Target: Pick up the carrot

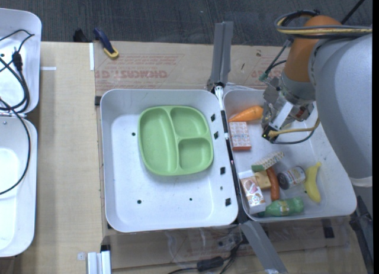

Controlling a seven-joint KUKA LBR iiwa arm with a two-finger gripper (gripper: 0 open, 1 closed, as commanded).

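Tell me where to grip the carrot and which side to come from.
Probably take the carrot around its thicker right half, coming straight down and closing across its narrow width. It lies flat, long axis left to right, in the far-left corner of the right bin; the red box sits close by its thin end, crowding that side.

Orange tapered carrot (247, 113): lies flat on its side on the floor of the right-hand shallow white bin (314, 148), in the far part, close to the wall shared with the neighbouring bin. Long axis roughly left-right, slightly slanted. Narrow tip points left, thick end right. Whole, in plain sight.
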